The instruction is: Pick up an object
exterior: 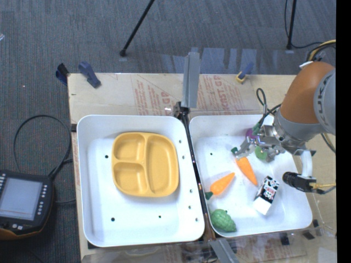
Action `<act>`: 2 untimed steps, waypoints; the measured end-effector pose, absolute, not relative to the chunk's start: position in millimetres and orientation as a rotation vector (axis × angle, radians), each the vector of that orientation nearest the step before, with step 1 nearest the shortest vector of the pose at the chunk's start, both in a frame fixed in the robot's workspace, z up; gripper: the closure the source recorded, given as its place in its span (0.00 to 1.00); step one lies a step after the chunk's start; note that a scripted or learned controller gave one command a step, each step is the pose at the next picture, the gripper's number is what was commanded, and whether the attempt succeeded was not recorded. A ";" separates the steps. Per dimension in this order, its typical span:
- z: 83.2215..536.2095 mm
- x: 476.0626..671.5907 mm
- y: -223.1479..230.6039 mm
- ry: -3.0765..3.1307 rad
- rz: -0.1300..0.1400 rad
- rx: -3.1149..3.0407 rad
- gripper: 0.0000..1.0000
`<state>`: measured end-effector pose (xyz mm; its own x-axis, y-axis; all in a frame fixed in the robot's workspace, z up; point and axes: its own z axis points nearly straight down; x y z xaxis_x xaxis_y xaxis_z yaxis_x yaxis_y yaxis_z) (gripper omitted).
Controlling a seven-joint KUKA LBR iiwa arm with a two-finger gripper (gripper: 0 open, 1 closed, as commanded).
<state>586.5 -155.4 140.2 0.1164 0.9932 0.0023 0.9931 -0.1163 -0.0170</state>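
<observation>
Camera view: the gripper (253,146) is low over the right bin (219,126), near its far right corner, just above the upper end of a carrot (247,170). Whether its fingers are open or closed cannot be told, and nothing is visibly held. A second carrot (221,183), a carton (265,195) and a green toy (224,220) lie nearer the front edge. The left bin (93,147) holds a yellow tray (146,164). Judgement: the pick is not yet done; grasp and lift remain.
</observation>
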 end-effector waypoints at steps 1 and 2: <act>83.0 598.6 -158.6 -2.082 0.007 -2.341 0.00; 91.2 598.6 -158.7 -2.079 0.008 -2.340 1.00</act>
<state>598.6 -158.7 91.2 0.1177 0.9930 0.0037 0.9930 -0.1176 -0.0122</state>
